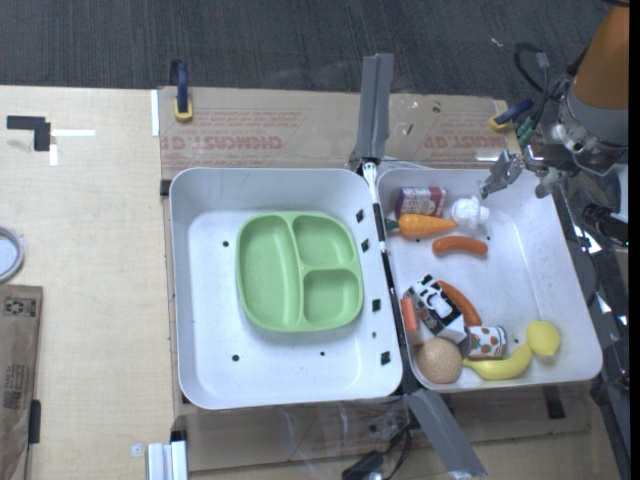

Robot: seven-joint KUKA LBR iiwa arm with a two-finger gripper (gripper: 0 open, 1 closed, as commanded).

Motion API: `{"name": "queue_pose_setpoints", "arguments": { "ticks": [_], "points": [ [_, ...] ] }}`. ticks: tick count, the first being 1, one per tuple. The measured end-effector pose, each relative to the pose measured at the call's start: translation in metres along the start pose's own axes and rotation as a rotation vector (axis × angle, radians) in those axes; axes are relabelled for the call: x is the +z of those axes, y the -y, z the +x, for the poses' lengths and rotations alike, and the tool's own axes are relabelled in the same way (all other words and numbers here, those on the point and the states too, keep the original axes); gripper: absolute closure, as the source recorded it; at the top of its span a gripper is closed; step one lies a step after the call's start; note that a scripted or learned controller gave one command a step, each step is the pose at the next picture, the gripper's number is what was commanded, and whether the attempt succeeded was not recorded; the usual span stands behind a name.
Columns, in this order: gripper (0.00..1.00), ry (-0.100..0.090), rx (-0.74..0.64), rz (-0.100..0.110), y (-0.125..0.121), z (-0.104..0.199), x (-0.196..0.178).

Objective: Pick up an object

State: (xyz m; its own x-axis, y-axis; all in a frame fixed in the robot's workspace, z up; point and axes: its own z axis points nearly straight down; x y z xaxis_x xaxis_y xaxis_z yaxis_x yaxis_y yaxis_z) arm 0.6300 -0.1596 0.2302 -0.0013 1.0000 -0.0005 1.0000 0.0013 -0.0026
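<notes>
The right bin (535,273) holds several small items. A carrot (425,225), a red sausage (461,246), a maroon packet (421,201) and a white lump (467,209) lie near its far-left corner. Toward the front lie a black-and-white toy (432,303), an orange sausage (460,302), a brown ball (439,360), a spotted can (486,341), a banana (497,367) and a lemon (543,338). My gripper (497,178) hangs over the bin's far edge, just up and right of the white lump, with nothing seen in it.
The left bin (200,268) holds a green divided plate (300,270). A grey divider post (375,103) rises between the bins at the back. The arm and its cables (590,118) fill the upper right. Clamps (181,103) sit on the cardboard behind.
</notes>
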Motion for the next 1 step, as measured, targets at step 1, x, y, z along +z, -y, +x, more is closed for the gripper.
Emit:
{"name": "queue_pose_setpoints", "arguments": {
  "ticks": [1],
  "points": [
    [0.00, 0.000, 0.139, 0.000, -0.0011, -0.0227, 0.1308]
  ]
}}
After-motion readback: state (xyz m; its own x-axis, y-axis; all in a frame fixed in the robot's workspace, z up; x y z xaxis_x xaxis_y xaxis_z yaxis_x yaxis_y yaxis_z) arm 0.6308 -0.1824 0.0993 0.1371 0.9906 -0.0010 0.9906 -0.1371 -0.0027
